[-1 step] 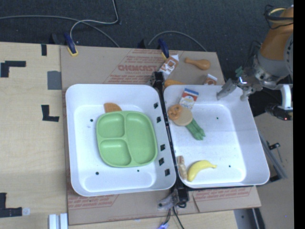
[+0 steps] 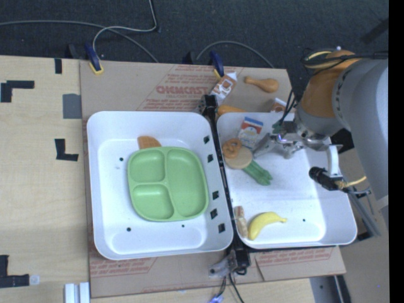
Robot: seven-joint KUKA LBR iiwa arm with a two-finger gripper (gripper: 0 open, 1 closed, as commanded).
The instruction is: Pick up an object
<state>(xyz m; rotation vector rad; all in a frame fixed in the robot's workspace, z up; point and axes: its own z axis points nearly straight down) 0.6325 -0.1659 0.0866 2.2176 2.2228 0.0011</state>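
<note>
Where jaws (image 2: 268, 145) hover, green toy (image 2: 259, 173) beneath.

Arm (image 2: 353, 106) reaching in from right, gripper (image 2: 273, 141) lowered.

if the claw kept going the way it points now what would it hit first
Probably the small white carton beside the round brown toy; the claw points leftward toward them in the right bin, though height is unclear.

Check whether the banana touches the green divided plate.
Apart. The camera view shows the banana in the right bin and the green divided plate in the left bin, with both bin walls between them.
</note>
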